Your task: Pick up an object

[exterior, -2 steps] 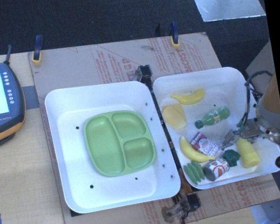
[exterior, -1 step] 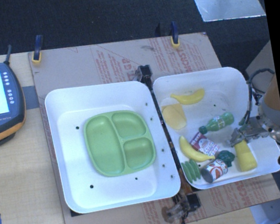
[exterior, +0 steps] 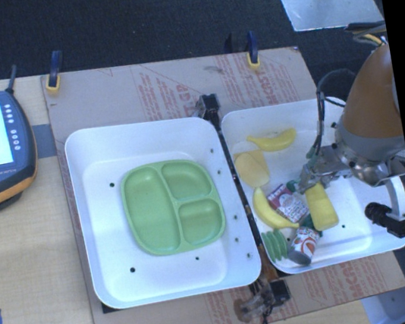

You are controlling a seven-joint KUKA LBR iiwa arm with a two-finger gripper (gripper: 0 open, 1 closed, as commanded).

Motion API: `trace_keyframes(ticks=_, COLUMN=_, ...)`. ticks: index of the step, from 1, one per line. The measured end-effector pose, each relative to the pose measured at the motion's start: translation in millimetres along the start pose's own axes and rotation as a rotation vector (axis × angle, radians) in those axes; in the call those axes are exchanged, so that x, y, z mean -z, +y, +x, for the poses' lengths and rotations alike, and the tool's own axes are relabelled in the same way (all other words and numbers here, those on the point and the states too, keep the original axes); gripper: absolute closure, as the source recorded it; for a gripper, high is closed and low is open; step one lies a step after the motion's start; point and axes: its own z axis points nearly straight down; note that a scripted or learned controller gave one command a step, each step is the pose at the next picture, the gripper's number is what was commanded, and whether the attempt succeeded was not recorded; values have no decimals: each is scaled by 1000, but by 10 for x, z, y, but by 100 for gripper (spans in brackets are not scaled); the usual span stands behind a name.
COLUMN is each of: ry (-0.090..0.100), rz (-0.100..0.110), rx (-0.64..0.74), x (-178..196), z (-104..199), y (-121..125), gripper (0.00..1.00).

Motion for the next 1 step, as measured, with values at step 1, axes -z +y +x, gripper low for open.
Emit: trace_keyframes(ticks=1, ry=1, rz=0, rx=-4, x=450, z=577, y=522, gripper=100)
